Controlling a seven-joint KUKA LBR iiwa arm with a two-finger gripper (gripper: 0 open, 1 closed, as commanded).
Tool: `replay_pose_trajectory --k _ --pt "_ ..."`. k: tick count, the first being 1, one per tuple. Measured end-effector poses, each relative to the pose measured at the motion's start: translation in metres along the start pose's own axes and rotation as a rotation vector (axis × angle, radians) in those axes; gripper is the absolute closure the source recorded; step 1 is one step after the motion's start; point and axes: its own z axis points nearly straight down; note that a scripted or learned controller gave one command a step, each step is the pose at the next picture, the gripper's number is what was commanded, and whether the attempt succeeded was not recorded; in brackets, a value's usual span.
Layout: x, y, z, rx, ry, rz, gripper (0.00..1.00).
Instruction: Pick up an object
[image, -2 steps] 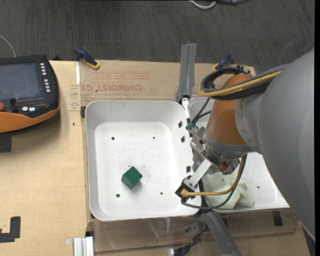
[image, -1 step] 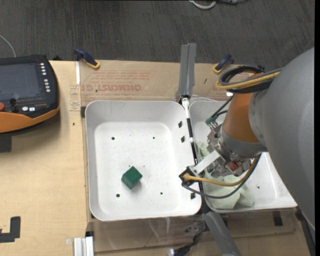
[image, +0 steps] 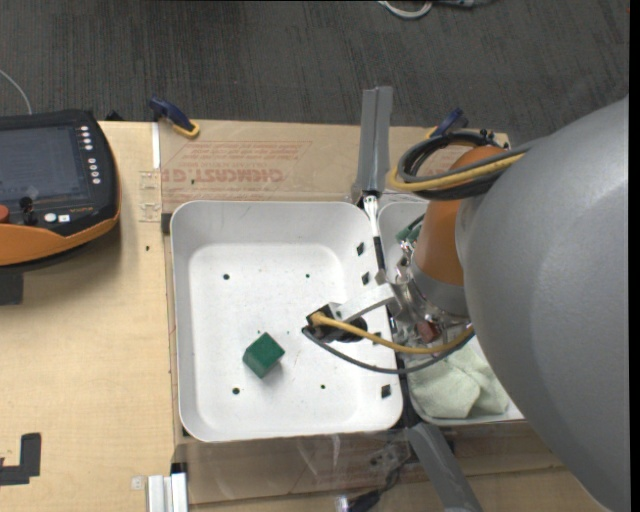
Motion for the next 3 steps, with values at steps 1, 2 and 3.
replay_pose_trajectory --k 1,2,3 --pt "0.045 0.077 0.000 0.001 0.000 -0.077 1.00" --pt "0.006 0.105 -0.008 0.001 0.001 -0.376 1.00" --pt "0.007 0.068 0.000 0.001 0.001 -0.601 1.00"
